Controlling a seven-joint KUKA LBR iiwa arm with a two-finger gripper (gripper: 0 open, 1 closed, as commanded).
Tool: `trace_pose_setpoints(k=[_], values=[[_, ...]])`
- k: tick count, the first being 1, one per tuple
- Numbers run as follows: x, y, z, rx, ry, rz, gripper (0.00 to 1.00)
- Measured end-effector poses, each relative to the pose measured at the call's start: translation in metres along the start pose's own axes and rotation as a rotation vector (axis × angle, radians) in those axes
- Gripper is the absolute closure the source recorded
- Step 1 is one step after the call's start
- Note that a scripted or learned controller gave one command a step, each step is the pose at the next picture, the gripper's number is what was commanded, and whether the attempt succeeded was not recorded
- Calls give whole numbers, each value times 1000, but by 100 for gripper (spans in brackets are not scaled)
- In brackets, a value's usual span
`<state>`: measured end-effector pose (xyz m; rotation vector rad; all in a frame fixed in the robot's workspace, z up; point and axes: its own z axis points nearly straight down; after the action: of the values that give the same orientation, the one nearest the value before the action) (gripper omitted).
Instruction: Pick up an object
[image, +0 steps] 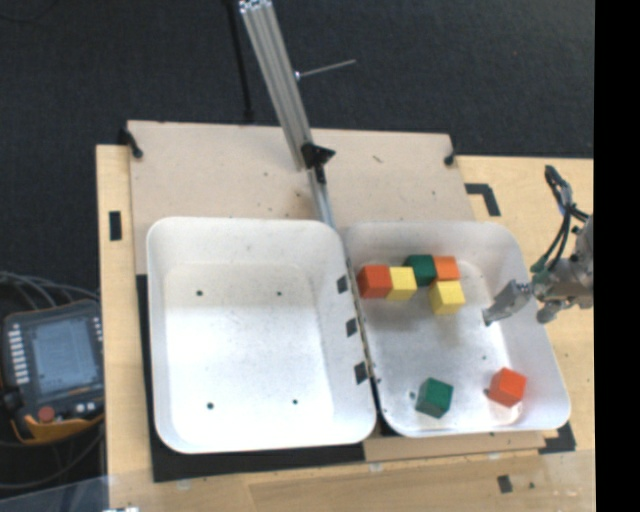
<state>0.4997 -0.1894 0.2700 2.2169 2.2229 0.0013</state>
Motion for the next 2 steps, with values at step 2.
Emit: trace_pose_setpoints(k=[2], values=[[-2,0,42,4,0,3,0]])
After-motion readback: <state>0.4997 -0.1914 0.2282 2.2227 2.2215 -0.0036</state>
